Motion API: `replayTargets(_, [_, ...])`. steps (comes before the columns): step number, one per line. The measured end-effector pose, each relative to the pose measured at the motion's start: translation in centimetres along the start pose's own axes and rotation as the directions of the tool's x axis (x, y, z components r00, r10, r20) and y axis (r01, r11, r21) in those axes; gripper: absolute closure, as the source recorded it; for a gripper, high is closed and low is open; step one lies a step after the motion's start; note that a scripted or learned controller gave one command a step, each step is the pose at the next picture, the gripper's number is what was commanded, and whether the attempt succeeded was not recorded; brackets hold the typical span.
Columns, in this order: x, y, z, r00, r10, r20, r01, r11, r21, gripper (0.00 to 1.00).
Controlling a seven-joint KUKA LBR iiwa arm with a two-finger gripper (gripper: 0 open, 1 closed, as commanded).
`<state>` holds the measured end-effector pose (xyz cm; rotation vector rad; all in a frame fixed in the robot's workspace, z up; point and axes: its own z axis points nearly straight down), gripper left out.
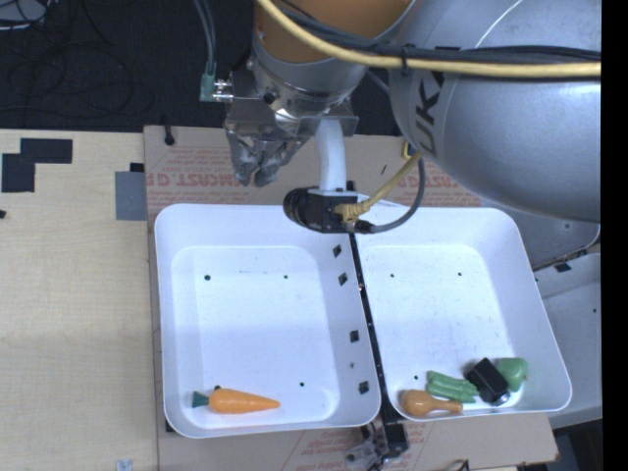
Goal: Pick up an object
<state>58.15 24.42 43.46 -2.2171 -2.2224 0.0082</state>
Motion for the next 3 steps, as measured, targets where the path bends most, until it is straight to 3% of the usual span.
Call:
replayTargets(1, [-0.41, 6.37, -10.93, 1.000, 0.003, -0.004, -0.003, 1.000, -0.015, 1.00])
replayTargets(2, [-0.16, 6.07, -10.26, 1.000, 0.001, 0.000, -0.001, 1.000, 0.000, 1.00])
replayTargets(3, [-0.20, 5.67, -10.27, 1.000, 0.000, 0.000, 0.000, 1.000, 0.001, 1.00])
